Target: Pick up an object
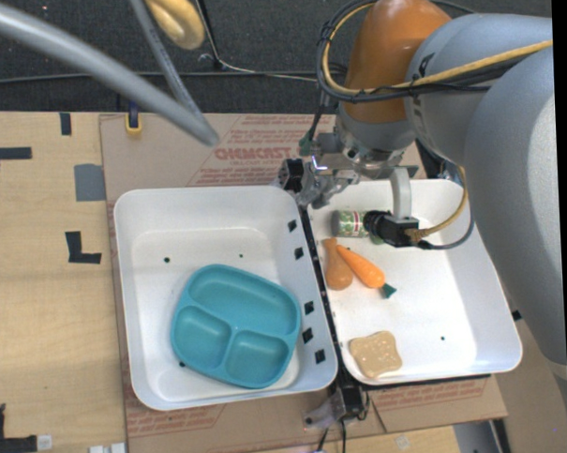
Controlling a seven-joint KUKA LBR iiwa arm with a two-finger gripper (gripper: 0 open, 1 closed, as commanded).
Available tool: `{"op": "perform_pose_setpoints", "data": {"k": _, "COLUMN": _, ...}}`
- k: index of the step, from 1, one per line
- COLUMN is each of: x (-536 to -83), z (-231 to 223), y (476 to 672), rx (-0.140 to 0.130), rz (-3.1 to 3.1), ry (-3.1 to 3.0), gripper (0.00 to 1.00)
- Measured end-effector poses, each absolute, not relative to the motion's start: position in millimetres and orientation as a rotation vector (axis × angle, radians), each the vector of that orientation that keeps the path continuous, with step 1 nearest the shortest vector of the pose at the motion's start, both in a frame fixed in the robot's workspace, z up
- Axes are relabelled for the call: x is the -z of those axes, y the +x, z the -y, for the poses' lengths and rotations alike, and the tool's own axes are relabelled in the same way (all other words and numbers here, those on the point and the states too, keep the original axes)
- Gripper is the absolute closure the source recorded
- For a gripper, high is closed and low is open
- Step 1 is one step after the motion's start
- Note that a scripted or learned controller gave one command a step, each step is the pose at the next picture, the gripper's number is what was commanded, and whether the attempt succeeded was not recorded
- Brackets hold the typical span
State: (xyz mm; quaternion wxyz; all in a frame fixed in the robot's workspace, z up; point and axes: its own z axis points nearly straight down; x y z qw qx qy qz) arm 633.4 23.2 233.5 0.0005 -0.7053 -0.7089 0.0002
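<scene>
My gripper (312, 184) hangs over the far end of the divider between the two bins, below the orange wrist band. In the right bin (474, 288) a small can with a green label (351, 224) lies just right of the gripper. An orange carrot (362, 265) with a green tip lies in front of it. Against the carrot's left side rests a tan oblong piece (336, 269). A slice of toast (375, 354) lies near the bin's front wall. The left bin (143, 227) holds a blue divided plate (234, 325).
The grey arm covers the right bin's far right corner. A black fitting on a cable (392, 228) hangs beside the can. Black clips run along the divider (310, 295). Brown cardboard (243, 148) lies under both bins, and a grey pole (98, 60) crosses the top left.
</scene>
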Motion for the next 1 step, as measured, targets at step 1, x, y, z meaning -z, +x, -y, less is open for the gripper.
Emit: {"op": "perform_pose_setpoints", "data": {"k": 1, "x": -230.2, "z": -87.6, "y": 634.8, "rx": -0.001, "rz": 2.228, "ry": -2.212, "gripper": 1.00}}
